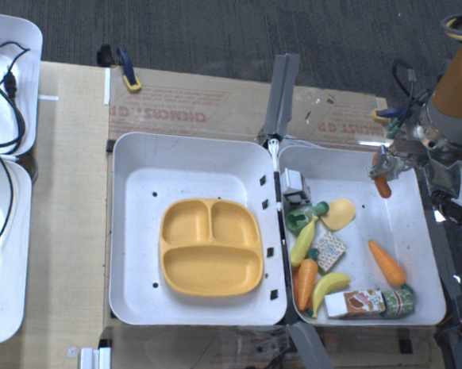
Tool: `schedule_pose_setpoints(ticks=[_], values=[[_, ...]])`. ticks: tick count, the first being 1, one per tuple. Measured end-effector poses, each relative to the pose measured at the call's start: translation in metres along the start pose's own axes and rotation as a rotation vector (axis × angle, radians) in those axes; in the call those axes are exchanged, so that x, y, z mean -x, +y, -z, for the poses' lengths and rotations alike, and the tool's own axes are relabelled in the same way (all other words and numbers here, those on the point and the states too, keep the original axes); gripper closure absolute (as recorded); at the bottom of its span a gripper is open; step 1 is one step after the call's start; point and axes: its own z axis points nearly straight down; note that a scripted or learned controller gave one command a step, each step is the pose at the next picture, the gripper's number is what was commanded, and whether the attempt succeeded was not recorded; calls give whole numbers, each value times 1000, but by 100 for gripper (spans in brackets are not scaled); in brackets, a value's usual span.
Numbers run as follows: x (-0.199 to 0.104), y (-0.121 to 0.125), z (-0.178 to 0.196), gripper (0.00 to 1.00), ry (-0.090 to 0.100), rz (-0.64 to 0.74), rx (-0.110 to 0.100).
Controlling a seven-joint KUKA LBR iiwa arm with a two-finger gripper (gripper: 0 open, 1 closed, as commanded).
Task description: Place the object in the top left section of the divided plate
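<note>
A yellow-orange divided plate (pixel 210 248) lies in the left white bin (pixel 133 212), with its top left section (pixel 186 222) bare. My gripper (pixel 384 177) hangs over the far right corner of the right bin (pixel 419 226), well to the right of the plate. A small orange-red stubby piece (pixel 384 188) sticks out below the fingertips and looks pinched between them, lifted above the bin floor.
The right bin holds toy food: two carrots (pixel 386 264) (pixel 304 283), a banana (pixel 328 287), a yellow round piece (pixel 340 215), a checkered block (pixel 329 251), a carton (pixel 355 302) and a green can (pixel 399 300). A grey divider post (pixel 282 96) stands between the bins.
</note>
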Motion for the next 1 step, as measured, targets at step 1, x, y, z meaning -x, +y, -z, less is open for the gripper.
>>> schedule_pose_setpoints(ticks=[1], values=[[-25,16,-116,100,1,-113,0]])
